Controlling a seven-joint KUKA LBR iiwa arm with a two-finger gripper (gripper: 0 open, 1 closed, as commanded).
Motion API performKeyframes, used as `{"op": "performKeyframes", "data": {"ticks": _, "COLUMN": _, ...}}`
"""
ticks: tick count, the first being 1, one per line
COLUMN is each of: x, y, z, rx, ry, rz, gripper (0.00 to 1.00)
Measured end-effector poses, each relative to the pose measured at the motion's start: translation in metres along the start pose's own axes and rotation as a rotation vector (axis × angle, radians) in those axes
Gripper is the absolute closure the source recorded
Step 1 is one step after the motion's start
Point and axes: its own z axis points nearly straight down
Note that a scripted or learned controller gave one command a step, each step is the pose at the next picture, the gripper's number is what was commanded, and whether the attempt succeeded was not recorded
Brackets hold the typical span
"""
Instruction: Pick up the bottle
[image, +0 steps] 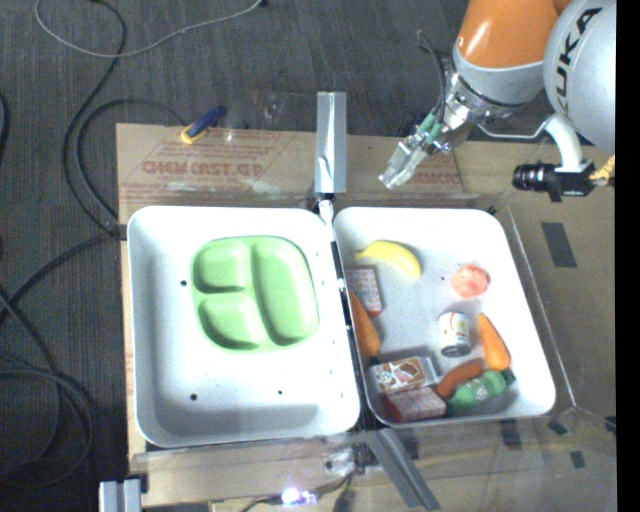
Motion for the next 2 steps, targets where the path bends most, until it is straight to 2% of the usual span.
{"op": "performKeyframes", "data": {"ticks": 1, "x": 0.084, "y": -0.044, "z": 0.111, "rx": 0.004, "ry": 0.003, "rz": 0.089, "gripper": 1.00}}
{"op": "performKeyframes", "data": {"ticks": 2, "x": 0.058, "y": -0.049, "z": 0.138, "rx": 0.003, "ry": 0.001, "rz": 0.054, "gripper": 1.00}}
